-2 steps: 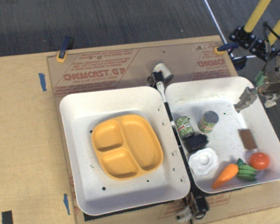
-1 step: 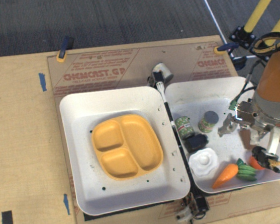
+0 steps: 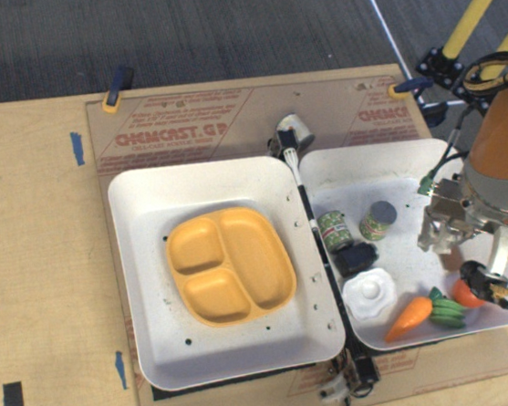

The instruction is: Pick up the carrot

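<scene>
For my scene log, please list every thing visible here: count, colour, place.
bins: two, white, side by side
divided plate: one, yellow, left bin
carrot: one, orange, green top, right bin front
can: one, green label, right bin
jar: one, grey lid, beside the can
black thing: one, below the can
bottle: one, white, left of carrot
red thing: one, partly hidden, right of carrot
arm: one, grey and orange, right side
gripper: one, grey, over right bin

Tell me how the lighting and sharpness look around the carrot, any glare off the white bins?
Camera view: soft, even light, only faint shadows beside the carrot and the yellow plate; same view, the right bin is bright white without hard glare; the carrot's edges look mildly soft, yet readable.
</scene>
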Robot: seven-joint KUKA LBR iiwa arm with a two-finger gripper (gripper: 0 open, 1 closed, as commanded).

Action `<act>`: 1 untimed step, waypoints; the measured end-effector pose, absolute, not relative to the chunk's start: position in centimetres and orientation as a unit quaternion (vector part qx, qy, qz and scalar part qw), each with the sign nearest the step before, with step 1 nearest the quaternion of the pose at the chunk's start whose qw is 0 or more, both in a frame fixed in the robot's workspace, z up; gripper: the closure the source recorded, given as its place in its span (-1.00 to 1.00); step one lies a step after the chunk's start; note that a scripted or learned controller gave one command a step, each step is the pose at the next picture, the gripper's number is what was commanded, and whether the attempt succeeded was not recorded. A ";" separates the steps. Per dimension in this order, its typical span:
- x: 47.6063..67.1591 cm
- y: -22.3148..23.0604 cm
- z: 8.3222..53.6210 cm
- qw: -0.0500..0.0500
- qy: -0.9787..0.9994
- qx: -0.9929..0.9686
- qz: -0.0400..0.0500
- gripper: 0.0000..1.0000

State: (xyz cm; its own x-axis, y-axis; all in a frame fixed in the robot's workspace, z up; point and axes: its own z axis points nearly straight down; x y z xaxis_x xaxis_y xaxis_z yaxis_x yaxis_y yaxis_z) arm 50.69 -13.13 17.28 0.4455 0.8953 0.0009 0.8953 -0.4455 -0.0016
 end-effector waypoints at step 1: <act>47.9 -6.9 23.8 0.000 -0.379 -0.925 0.000 1.00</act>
State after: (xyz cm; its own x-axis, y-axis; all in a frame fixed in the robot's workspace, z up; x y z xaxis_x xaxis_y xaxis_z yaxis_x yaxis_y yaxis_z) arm 47.94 -6.86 23.80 0.7123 0.7019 -0.0002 0.7019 -0.7123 -0.0010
